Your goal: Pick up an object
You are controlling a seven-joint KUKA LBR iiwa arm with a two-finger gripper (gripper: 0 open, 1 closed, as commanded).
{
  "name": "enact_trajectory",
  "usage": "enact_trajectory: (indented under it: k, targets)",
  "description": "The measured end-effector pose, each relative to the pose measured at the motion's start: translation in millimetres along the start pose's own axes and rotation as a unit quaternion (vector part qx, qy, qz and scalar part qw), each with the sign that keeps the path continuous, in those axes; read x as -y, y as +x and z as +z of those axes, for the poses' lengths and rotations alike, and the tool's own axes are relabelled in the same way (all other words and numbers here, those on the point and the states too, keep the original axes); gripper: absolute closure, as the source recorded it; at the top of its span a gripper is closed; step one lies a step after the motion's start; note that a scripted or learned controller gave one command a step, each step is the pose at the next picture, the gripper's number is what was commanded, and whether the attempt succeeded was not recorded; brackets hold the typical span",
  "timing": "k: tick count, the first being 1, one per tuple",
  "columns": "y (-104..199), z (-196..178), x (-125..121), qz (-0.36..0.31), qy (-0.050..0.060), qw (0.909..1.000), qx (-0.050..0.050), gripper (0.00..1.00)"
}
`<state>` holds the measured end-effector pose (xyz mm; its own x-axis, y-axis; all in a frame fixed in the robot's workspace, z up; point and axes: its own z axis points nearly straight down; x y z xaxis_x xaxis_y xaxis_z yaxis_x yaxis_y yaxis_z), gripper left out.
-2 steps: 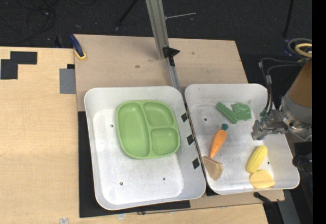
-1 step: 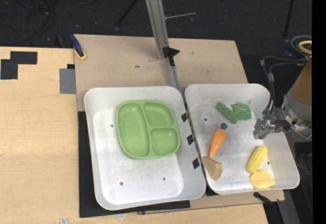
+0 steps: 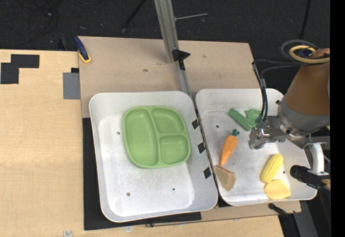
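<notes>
The right bin (image 3: 215, 102) holds several toy foods. An orange carrot (image 3: 228, 150) lies near its middle, with a tan wedge (image 3: 226, 178) just below it. A green piece (image 3: 243, 117) lies toward the back. A yellow corn cob (image 3: 271, 167) and a rounder yellow piece (image 3: 277, 189) sit at the front right. My gripper (image 3: 258, 138) hangs low over the bin, right of the carrot, just below the green piece and above the corn. I see nothing held in it.
The left bin (image 3: 105, 176) holds a green divided plate (image 3: 157, 137). An upright aluminium post (image 3: 166, 20) stands behind the bins. The grey arm with its orange band (image 3: 307, 93) fills the right side above the bin's edge.
</notes>
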<state>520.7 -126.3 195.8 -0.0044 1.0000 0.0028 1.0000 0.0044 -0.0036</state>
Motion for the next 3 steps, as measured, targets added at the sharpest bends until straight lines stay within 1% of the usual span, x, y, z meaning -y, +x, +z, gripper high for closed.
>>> enact_trajectory:
  k: [1,2,3]
  targets:
    - [47.4,3.7,-4.6,0.001,0.0,1.0,0.0,1.0]
    - [93.8,-11.6,-3.2,0.001,-0.001,1.0,0.001,1.0]
    - [150.9,-17.9,-17.0,0.001,-0.001,1.0,0.001,1.0]
